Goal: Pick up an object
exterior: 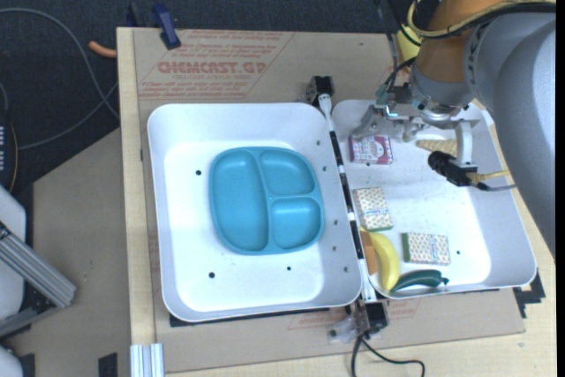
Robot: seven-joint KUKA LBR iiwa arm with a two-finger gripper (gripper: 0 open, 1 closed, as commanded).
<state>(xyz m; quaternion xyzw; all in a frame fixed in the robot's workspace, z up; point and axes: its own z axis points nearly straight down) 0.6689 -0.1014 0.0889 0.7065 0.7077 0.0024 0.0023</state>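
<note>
Item: pink-and-white packet, lying flat in the upper left of the right bin. We place the gripper just above and right of it, nearly touching; whether it is open or closed we cannot tell. Next move, we judge: short descent toward lower left.

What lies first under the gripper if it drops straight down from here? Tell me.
Most likely the pink-and-white packet at the back of the right bin. The gripper hangs beside it, so depth from this slanted view is unclear; it could instead land on bare bin floor next to the packet.
</note>
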